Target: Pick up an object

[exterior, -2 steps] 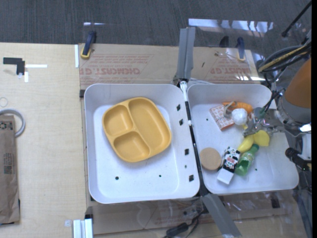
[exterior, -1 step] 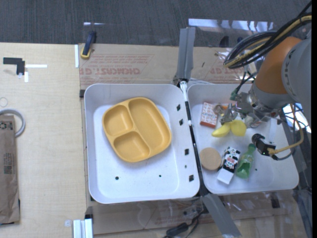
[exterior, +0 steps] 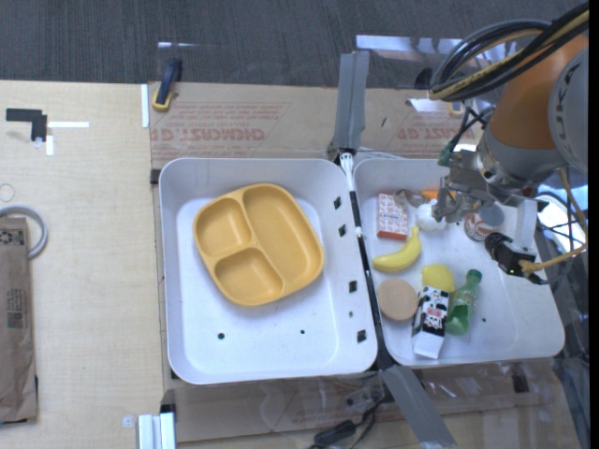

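Objects for your pick are sitting in the right bin [exterior: 524, 344]: a banana [exterior: 399, 253] is lying near the bin's centre-left, with a small red-and-white carton [exterior: 392, 215] at its 12 o'clock and a round tan disc [exterior: 397, 299] at its 6 o'clock. At the banana's 4 o'clock you are seeing a yellow lemon-like piece [exterior: 437, 277], a black-and-white carton [exterior: 430, 319] below it, and a green bottle [exterior: 461, 302] leaning just beside that carton. Your arm [exterior: 529, 101] is reaching in from 3 o'clock, and the end effector [exterior: 456, 204] is hovering low over the bin's 12 o'clock area, near a small white item [exterior: 427, 217]; you cannot tell whether it is spread or pinched. In the left bin [exterior: 187, 335], a yellow divided plate [exterior: 258, 243] is resting slightly tilted. Both bins are sitting on the tabletop [exterior: 75, 251].
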Available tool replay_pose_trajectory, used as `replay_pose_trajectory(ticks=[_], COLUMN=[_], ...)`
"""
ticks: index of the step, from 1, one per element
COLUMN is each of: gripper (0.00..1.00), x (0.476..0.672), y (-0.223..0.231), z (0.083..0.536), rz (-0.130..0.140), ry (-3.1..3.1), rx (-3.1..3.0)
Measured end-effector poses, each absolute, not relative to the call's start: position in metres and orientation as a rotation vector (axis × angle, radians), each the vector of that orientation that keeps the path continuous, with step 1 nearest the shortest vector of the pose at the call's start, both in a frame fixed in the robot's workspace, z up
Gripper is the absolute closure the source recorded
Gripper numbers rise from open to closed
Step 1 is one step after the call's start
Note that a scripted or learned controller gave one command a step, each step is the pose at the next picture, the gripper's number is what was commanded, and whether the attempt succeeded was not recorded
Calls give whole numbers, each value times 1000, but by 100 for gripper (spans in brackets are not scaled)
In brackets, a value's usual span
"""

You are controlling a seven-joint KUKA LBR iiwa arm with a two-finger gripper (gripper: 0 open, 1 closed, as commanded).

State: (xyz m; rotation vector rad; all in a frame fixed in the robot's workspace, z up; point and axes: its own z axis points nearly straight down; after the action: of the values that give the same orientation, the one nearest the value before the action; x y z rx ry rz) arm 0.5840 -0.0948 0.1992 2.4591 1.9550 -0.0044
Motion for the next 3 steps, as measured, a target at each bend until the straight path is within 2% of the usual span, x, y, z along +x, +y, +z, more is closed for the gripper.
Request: replay_pose_trajectory(ticks=[1, 2, 3], gripper=[0, 0, 0], x=[584, 572, 564], y=[-95, -104, -123], z=[199, 91, 92], rz=[-5, -3, -1], ry=[1955, 2250, 2569], rx=[2460, 2193, 1808])
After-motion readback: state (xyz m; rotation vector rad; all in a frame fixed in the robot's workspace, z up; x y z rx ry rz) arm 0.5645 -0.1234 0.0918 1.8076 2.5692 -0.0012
